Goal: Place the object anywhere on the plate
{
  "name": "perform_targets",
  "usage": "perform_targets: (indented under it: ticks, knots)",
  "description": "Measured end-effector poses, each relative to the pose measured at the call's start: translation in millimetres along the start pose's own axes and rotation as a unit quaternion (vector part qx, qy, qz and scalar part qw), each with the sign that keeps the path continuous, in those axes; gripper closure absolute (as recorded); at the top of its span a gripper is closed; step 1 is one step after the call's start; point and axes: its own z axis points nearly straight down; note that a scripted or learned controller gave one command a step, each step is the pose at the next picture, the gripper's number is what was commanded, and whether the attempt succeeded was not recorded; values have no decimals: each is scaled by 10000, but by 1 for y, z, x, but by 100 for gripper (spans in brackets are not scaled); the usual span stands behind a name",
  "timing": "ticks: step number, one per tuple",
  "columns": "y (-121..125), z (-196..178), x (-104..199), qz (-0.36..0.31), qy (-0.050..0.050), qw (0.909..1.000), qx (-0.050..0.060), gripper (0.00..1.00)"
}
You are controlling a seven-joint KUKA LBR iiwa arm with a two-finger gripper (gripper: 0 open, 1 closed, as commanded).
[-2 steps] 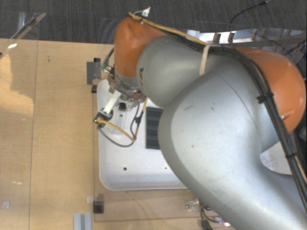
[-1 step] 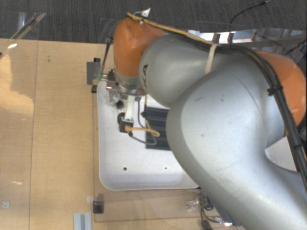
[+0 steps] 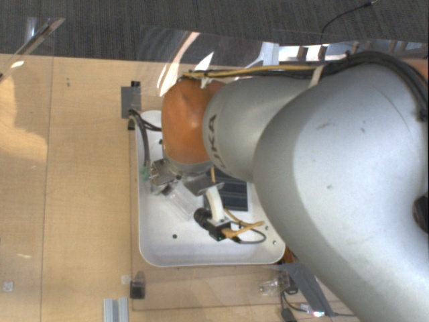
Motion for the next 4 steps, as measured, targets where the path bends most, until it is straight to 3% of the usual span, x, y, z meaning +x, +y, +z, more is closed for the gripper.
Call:
perform_targets:
  ticks: [1,2,3,4]
  knots:
    - [-55,-2,-25,-2027,-17,9792,-35,100]
    - [10,0,-40,-4850,-22,8745,-20,100]
    - [-12,-1,7,-6387,-22,7694,-36,100]
    - [-8,-101,4,-7630,12,6464,5,100]
